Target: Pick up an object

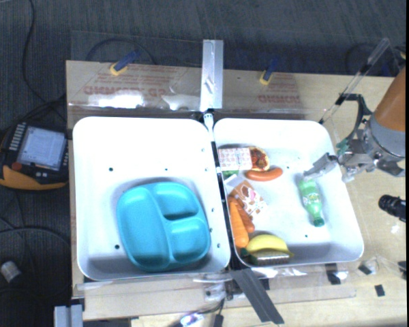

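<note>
Right, left bin (95,148) has just the blue tray (163,225); I'm eyeing the green bottle (311,199) lying in the right bin (341,244). Looks light, stiff, slick, so I'd pinch across its body. Gripper (327,162) hovers just above it, whether spread I can't tell.

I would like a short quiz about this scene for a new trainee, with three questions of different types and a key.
1. True or false: the blue divided tray lies in the left bin.
2. Which item lies nearest the gripper? A) banana B) green bottle C) carrot
3. Fill in: the sausage lies in the ___ bin.

Key: 1 true; 2 B; 3 right
</note>
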Robot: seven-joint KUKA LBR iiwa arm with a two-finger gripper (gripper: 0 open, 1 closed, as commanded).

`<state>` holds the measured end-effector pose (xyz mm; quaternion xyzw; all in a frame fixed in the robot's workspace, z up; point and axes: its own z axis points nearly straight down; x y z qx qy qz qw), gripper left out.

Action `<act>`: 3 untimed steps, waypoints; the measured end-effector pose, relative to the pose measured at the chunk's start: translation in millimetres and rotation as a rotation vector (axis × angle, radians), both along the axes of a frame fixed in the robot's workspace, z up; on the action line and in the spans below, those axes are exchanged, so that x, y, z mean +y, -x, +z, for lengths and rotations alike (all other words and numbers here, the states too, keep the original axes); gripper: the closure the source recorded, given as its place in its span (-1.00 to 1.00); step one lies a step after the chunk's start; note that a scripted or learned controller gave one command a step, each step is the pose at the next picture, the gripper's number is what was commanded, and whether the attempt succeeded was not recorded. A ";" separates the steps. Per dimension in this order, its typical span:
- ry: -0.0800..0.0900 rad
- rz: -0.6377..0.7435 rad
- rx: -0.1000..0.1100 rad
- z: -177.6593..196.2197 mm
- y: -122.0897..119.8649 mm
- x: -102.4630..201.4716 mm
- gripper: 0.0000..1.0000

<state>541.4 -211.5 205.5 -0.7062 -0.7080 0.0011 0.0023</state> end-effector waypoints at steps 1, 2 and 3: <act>0.001 0.240 -0.001 -10.2 0.5 -12.3 -1.00; -0.008 0.279 -0.007 -108.8 6.2 -4.6 -1.00; -0.009 0.278 -0.003 -103.2 6.5 -4.5 1.00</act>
